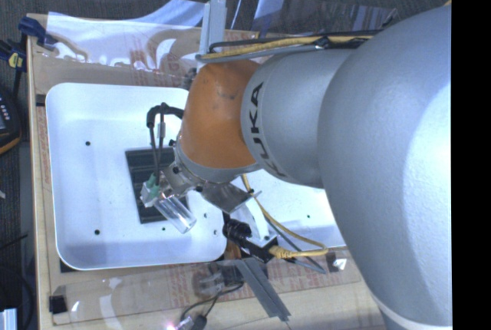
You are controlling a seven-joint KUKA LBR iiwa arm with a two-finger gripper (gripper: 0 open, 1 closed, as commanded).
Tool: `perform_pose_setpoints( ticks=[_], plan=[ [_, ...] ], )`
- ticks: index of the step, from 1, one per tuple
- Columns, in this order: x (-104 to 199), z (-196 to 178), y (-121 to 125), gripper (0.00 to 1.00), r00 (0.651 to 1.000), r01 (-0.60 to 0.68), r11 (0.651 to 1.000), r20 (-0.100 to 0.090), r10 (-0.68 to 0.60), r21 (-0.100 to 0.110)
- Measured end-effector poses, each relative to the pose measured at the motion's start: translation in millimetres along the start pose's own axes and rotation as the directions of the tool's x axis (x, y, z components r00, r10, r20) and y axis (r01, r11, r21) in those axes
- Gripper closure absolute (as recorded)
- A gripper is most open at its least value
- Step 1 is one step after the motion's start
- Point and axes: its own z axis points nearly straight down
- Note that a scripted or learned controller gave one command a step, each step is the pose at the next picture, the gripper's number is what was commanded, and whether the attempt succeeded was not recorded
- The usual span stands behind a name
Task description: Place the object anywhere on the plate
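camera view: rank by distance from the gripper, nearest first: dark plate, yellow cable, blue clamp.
From the gripper:
1. dark plate, directly under it in the left bin.
2. yellow cable, lower right by the bin edge.
3. blue clamp, far upper-left bench corner.

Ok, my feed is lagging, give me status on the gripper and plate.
Gripper low over dark plate in left bin. Finger state unreadable. Object not made out. Arm blocks right bin.
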Motion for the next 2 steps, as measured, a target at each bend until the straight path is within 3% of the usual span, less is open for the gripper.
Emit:
perform_pose_setpoints(
  ticks=[1,2],
  plan=[
    [68.3,-10.4,48.2,1.0,0.973,0.231,0.973,0.0,-0.231,0.0],
    [1.3,46.8,31.7,1.0,0.997,-0.075,0.997,-0.001,0.075,0.007]
  ],
)
